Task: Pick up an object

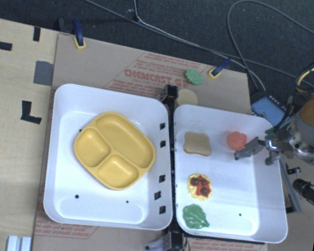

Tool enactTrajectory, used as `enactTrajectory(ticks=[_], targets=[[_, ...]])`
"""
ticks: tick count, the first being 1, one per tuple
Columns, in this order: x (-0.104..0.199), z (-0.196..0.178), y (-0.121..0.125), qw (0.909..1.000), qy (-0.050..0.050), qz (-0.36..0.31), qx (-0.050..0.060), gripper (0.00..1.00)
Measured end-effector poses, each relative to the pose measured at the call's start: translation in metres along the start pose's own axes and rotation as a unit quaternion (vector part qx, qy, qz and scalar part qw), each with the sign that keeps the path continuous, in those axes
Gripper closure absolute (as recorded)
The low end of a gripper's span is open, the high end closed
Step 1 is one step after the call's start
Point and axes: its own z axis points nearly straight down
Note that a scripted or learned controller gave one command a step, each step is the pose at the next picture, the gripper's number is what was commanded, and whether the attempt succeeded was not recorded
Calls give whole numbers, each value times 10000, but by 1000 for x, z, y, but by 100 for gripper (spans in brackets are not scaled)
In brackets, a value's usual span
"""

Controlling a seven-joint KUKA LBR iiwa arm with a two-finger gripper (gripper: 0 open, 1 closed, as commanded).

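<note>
Nearest the lens: green leafy piece [195, 216], crinkled and flat, near the front rim of the right bin [235, 194]. Just behind it, round piece with red topping [199, 185]; further back, tan slice [197, 143], shaped like bread with rounded corners. Looks like moulded toy food, all of it: probably light, matt, slightly yielding, not fragile.

Likeliest target, judging by closeness: red piece [236, 140], small and rounded, lying in the back part of the right bin, just beside the gripper [260, 152] and apart from the tan slice. Probably weighs almost nothing, yet may roll or skid on the smooth white plastic floor. Best taken across the widest part, from above, with the jaws straddling both sides evenly.

Jaws spread, pinching nothing, hanging over the bin's back right part.

Over in the left bin [62, 195]: yellow divided plate [114, 150], three compartments, glossy hard plastic, broad and shallow, awkward for a narrow pinch except at the rim.

Underneath both bins: brown cardboard sheet on a pale wooden table [2, 126].
</note>
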Motion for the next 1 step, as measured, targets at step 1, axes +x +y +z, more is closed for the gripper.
enactTrajectory(ticks=[1], targets=[[-5, 46, -4, 10000, 0, -1, 2, 0]])
